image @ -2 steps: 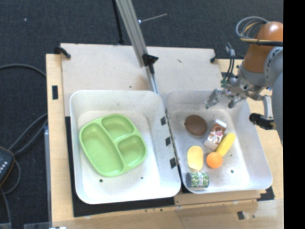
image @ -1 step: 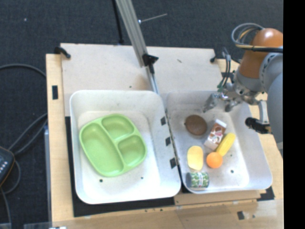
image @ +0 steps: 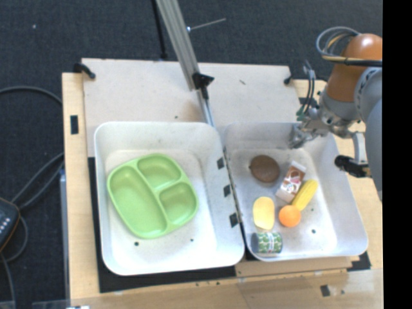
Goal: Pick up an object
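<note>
I read the scene from the front edge of the bench back toward the arm. Farthest from the gripper in the right bin, at the near rim, lies a small green patterned cup on its side. Just behind it sit a pale yellow oval piece and an orange ball, side by side, the ball touching the lower end of a yellow corn cob that runs slantwise up toward the gripper. Against the cob's left side leans a small white and red carton. Closer again to the gripper, below it and to its left, lies a brown rounded object, apart from the fingertips with bare white bin floor between.

The gripper itself hangs at the far corner of the right bin, low by the rim, reached in from the right under the grey wrist and the orange band. Its tip is a small dark and grey cluster, and I cannot tell how wide it stands. I see nothing between its fingers, and none of the objects touches it.

Well off to the gripper's left, the left bin carries a green divided plate with three compartments. Behind both bins, beyond the gripper's level, a slanted metal rail rises from the bench.
</note>
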Available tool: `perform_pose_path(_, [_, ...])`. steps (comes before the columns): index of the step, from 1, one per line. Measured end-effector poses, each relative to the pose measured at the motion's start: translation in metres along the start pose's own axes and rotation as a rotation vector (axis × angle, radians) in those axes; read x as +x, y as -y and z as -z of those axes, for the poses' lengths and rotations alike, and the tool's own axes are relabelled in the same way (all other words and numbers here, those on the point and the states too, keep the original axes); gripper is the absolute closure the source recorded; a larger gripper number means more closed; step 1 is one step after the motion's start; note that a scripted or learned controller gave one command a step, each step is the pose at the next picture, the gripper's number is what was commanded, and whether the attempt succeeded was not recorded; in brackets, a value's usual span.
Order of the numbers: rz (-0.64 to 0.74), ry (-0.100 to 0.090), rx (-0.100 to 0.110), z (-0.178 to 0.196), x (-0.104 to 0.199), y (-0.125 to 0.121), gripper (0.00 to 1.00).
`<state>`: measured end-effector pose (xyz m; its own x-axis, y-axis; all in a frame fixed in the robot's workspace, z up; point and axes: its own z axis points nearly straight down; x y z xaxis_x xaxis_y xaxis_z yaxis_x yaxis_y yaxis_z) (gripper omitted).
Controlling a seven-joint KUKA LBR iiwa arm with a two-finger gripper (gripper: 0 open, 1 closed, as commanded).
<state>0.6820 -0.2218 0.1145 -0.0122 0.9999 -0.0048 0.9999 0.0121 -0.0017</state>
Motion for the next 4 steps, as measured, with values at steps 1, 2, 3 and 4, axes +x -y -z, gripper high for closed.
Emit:
perform_pose_path(1, [-0.003,-0.002,-0.008,0.045,0.0,-0.002,1.0])
perform_pose_path(2, [-0.003,-0.001,-0.011,0.112,-0.003,-0.001,1.0])
perform_pose_path(3, [-0.004,-0.002,-0.008,0.147,-0.004,-0.002,1.0])
perform_pose_path(4, [-0.007,-0.004,-0.002,0.135,0.045,-0.004,1.0])
